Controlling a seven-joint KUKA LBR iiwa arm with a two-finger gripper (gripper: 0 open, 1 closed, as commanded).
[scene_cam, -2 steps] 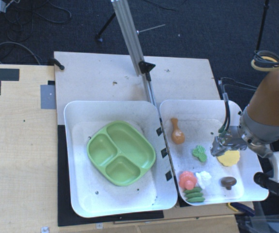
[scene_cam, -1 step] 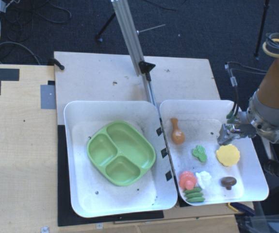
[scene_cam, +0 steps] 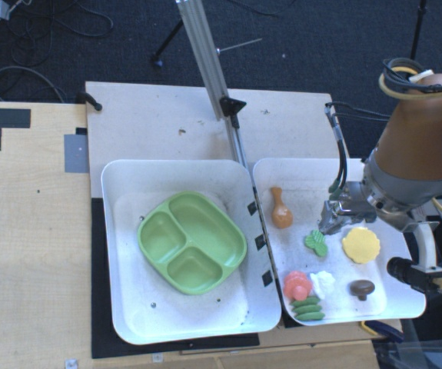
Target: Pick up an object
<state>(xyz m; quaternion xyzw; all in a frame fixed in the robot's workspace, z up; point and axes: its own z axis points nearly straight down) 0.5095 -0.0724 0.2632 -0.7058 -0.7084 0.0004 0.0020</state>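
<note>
In the right bin (scene_cam: 405, 307) lie several small toy foods: an orange pear-shaped piece (scene_cam: 280, 211), a green leafy piece (scene_cam: 316, 243), a yellow round piece (scene_cam: 360, 245), a pink piece (scene_cam: 297, 285), a white piece (scene_cam: 323, 284), green pods (scene_cam: 307, 308) and a brown mushroom (scene_cam: 362, 288). My gripper (scene_cam: 334, 220) hangs low over this bin, just above and to the right of the green leafy piece and left of the yellow one. Nothing shows between its fingers.
The left bin (scene_cam: 121, 283) holds a green divided plate (scene_cam: 192, 241). A metal rail (scene_cam: 210, 60) slants up from the bins' shared wall. Black clips (scene_cam: 257, 241) sit along that wall. The arm's orange band (scene_cam: 413, 137) fills the right side.
</note>
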